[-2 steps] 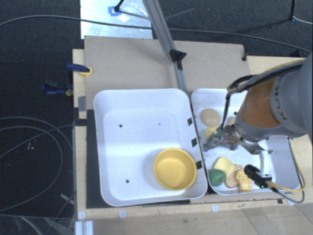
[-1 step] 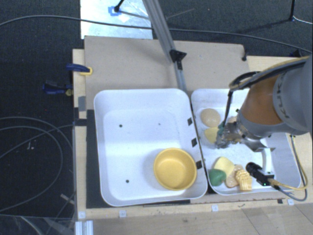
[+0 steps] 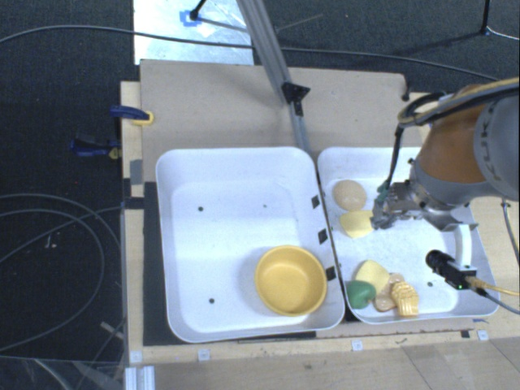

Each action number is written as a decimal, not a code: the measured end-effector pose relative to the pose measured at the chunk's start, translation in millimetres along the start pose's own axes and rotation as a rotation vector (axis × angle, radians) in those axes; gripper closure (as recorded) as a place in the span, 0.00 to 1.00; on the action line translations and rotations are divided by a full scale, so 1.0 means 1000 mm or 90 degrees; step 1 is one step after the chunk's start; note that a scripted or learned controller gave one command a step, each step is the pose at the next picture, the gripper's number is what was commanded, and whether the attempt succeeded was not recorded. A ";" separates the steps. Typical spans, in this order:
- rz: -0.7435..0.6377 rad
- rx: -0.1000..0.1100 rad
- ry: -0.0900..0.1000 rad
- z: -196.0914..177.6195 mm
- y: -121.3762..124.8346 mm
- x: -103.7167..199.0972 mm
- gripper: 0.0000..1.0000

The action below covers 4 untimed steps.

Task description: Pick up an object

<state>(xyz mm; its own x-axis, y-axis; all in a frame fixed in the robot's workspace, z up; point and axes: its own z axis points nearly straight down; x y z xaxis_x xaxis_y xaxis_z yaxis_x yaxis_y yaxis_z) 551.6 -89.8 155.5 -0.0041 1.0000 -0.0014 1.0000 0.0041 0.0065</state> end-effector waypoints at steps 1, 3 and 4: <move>0.000 0.000 0.000 -0.047 -0.005 0.001 1.00; -0.004 0.003 0.002 -0.067 0.001 0.050 1.00; -0.004 0.003 0.002 -0.061 -0.001 0.101 1.00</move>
<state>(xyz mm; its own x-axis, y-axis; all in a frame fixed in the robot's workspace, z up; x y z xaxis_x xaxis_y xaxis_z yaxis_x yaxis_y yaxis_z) 549.6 10.9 216.0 -0.0105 0.9999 0.0023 0.9999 0.0105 0.0012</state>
